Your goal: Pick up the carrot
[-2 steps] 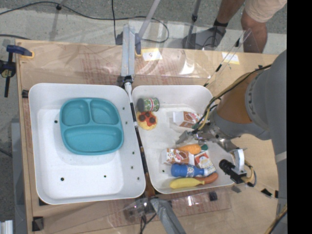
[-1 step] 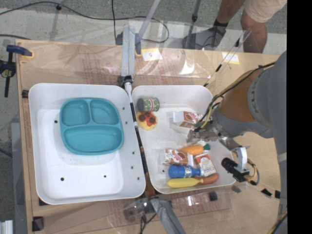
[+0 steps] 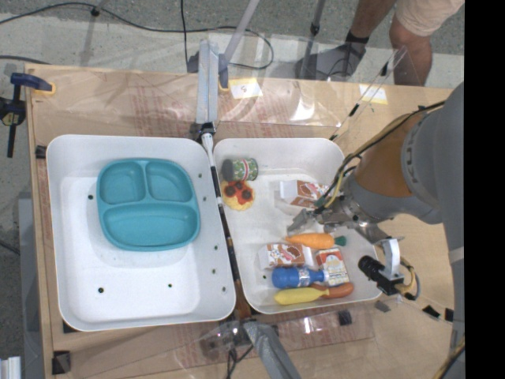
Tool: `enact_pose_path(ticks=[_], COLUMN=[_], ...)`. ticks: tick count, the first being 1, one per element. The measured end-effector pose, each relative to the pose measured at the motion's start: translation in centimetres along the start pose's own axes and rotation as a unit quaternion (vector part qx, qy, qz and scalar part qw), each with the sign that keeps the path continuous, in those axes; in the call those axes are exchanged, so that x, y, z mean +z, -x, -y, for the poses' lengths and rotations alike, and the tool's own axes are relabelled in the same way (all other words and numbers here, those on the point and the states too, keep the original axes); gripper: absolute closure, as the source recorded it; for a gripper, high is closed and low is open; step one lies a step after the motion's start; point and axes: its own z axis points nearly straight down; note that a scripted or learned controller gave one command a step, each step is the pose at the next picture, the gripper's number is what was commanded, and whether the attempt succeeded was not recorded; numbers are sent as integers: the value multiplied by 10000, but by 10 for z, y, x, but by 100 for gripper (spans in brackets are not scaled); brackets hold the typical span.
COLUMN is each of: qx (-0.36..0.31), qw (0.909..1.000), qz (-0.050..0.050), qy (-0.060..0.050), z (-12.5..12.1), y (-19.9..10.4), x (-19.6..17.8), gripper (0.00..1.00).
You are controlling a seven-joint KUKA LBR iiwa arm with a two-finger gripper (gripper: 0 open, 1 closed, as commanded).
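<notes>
The carrot (image 3: pixel 313 241) lay crosswise just below the tool (image 3: pixel 325 214); whether the tool was open, I couldn't tell.

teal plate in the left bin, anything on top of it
Nothing lies on the teal plate; its three compartments look bare. It rests on the left bin floor, and whatever is beneath it is covered.

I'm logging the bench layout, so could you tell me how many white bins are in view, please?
2. The left bin holds a teal divided plate. The right bin holds the carrot and other toy food, with the gripper beside the carrot.
</notes>
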Motion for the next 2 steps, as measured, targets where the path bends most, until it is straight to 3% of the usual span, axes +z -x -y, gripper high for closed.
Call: enact_pose_path(ticks=[1, 2], qx=[-299, 1083], qw=[9996, 9941], qz=[-3, 2], qy=[11, 7], z=[20, -4], y=[-25, 3], x=[11, -2], gripper=[0, 0])
